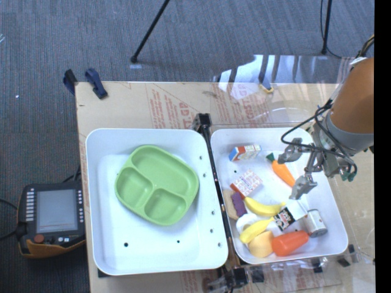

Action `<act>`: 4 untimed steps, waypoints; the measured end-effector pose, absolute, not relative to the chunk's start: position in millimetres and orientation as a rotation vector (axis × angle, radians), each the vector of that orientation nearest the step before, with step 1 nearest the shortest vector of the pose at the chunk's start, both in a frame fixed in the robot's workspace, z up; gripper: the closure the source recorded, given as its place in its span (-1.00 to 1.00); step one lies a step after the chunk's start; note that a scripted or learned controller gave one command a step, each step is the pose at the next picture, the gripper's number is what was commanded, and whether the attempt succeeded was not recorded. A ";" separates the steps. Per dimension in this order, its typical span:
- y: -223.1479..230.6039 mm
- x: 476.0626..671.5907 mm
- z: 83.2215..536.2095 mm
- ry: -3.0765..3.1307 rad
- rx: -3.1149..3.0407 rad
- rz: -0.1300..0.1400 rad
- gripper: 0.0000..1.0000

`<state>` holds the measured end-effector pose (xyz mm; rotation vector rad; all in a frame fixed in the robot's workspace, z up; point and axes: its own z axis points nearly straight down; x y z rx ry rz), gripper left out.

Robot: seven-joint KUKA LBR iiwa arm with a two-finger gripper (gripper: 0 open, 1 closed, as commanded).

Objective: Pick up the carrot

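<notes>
— Orange carrot [283, 173] lies in the right bin [339, 215], toward its far right corner?
— Yes. Gripper [298, 166] hangs spread apart, one finger each side of it, grasping nothing.

The orange carrot [283, 172] with a green top lies slanted in the right bin's [338, 219] upper right.
</notes>
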<state>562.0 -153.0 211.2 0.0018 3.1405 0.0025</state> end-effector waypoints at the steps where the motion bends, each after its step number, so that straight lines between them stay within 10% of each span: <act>1: -152.2 628.7 126.6 3.091 0.586 0.002 -1.00; 2: -169.7 589.9 86.3 3.053 0.754 0.001 -1.00; 3: -166.4 593.3 98.5 3.050 0.739 0.003 1.00; 4: -107.4 590.4 228.5 2.797 1.408 0.007 1.00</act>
